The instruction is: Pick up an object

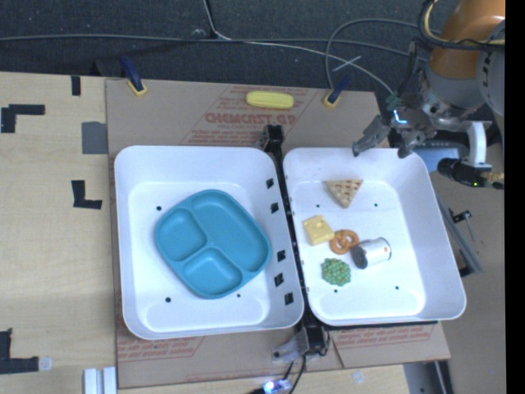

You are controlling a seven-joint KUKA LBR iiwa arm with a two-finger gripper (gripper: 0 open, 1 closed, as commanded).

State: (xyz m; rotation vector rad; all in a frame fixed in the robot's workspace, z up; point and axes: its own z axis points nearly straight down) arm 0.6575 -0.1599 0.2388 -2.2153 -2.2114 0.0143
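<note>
The right bin (426, 220) holds a tan waffle wedge (344, 190), a yellow block (317, 229), an orange pretzel ring (344, 240), a green broccoli-like lump (335, 271) and a small white and black cylinder (372, 253). My gripper (383, 144) hangs above the bin's far edge, up and to the right of the wedge. Its two dark fingers are spread apart, open, with nothing between them.
In the left bin (131, 220) lies a blue divided plate (212, 242). A yellow banana-like toy (269, 99) rests on the cardboard behind the bins. Cables run across the dark back area. Blue clamps (131, 76) hold the cardboard.
</note>
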